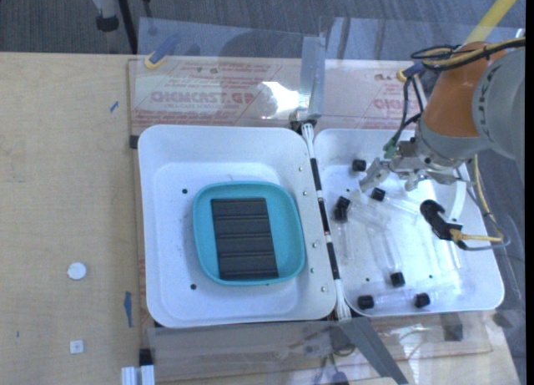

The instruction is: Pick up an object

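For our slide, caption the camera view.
Arm's end effector hovers over the right bin of small black pieces; a teal tray fills the left bin.

My one camera sits fixed above the bench (58,166), looking down at a slant on both bins (158,208), arm (492,99) entering from right.

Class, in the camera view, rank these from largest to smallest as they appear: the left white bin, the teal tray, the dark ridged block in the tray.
1. left white bin
2. teal tray
3. dark ridged block
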Action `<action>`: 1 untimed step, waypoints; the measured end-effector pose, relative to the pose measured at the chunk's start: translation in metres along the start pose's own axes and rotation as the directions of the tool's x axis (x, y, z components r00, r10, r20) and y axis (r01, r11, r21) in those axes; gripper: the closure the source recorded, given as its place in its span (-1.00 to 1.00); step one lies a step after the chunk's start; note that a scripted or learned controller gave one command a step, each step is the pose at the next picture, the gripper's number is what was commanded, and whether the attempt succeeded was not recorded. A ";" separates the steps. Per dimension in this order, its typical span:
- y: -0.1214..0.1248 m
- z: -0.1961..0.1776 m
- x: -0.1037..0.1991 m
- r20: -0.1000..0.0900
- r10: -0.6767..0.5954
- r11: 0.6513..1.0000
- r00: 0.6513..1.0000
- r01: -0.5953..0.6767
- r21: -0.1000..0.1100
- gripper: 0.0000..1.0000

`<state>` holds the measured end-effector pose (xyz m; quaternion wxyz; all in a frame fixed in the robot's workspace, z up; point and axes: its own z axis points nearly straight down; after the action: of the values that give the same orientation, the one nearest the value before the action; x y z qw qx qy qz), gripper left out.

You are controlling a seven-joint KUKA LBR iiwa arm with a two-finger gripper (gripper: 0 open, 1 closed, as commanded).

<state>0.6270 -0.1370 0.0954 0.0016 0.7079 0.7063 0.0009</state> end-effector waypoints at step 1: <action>-0.035 0.007 0.015 -0.001 -0.034 0.999 0.999 0.034 -0.002 -1.00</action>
<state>0.5925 -0.1216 0.0878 0.0020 0.6957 0.7183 0.0018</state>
